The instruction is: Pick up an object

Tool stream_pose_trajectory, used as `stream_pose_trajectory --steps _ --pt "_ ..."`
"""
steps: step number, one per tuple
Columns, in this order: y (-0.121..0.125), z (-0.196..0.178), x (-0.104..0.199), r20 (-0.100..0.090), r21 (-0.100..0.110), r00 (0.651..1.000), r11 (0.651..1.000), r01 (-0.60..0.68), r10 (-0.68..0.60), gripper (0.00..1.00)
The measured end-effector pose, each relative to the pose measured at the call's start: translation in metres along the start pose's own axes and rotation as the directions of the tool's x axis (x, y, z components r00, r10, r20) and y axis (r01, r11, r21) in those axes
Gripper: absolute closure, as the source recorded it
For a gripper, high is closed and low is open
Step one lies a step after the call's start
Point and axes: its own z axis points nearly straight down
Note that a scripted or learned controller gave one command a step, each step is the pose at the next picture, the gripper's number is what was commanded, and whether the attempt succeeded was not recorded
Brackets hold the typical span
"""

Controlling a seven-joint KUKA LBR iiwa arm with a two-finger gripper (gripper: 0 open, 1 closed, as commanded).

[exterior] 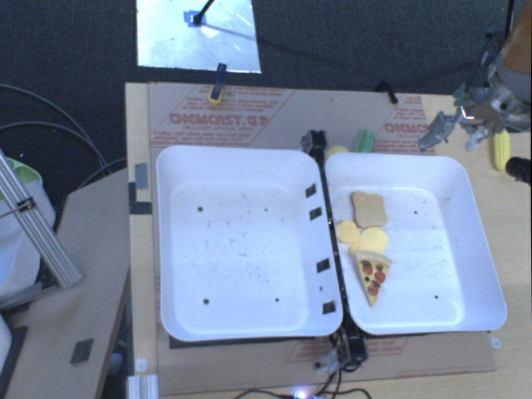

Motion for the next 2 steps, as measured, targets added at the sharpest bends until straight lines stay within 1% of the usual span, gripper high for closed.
stream_pose_trajectory --steps 1,2 --pt "-0.046 0.145 0.057 -0.006 0.015 1.000 1.000 0.005 -0.005 0.00" --pt "-0.142 0.179 0.086 -0.005 0.015 1.000 1.000 -0.003 0.003 0.00"
